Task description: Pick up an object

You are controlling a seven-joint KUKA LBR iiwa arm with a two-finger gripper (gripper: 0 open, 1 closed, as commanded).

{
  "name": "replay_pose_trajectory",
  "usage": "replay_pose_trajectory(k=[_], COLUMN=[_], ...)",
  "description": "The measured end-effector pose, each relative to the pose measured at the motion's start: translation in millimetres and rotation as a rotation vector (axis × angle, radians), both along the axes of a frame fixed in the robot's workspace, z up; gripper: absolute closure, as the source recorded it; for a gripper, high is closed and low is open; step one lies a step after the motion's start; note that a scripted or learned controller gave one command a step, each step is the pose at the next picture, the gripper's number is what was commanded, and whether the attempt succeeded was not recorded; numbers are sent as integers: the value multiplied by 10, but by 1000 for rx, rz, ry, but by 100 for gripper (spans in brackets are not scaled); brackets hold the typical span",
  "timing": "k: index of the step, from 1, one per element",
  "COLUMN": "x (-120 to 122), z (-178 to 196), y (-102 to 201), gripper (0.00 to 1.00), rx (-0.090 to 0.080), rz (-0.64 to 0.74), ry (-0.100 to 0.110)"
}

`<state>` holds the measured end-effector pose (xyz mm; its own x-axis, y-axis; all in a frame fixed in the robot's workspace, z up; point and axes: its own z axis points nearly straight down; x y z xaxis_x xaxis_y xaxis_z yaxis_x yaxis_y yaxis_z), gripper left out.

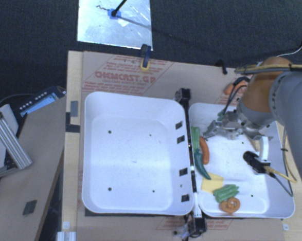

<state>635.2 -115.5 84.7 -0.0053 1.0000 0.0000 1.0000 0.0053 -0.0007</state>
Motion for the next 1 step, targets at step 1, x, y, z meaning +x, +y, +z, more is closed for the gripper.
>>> replay_pose_trajectory(k=[1], x=[236], z=[9], y=[287], gripper=[0], rx=[-1], rz=[1], ry=[-5])
